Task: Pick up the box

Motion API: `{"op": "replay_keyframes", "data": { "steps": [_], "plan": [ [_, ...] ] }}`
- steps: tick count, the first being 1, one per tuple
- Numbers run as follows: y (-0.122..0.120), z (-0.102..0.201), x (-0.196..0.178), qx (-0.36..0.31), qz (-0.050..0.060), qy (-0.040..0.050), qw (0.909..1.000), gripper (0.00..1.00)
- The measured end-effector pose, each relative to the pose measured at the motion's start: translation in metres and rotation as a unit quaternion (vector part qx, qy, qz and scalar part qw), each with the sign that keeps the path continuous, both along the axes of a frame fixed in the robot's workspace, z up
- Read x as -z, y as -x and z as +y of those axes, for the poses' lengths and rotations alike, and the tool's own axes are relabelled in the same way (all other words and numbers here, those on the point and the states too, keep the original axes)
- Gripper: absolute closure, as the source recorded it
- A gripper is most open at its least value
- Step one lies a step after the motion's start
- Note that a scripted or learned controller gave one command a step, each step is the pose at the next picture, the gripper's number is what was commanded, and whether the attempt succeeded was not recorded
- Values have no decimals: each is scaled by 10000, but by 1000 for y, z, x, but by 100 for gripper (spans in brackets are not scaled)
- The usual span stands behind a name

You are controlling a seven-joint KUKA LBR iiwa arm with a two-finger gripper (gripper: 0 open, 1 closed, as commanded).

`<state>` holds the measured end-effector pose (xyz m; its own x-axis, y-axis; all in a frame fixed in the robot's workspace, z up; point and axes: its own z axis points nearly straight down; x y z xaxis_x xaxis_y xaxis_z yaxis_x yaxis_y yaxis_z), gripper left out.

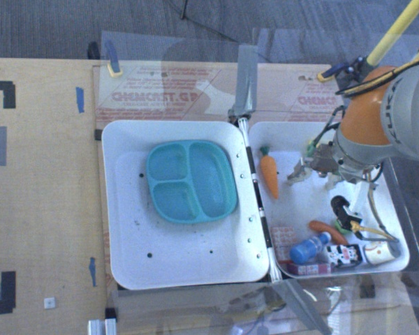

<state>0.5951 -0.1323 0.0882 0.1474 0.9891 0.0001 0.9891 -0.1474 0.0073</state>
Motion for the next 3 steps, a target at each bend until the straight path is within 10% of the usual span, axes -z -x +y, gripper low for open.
{"op": "replay_keyframes", "data": {
  "steps": [1,2,3],
  "plan": [
    [-69,-35,-91,1284,25,-2,9917,0],
    [-73,-30,-91,-10,32,-2,10000,0],
    [38,-44,0,147,1,-3,9999,0]
  ]
}}
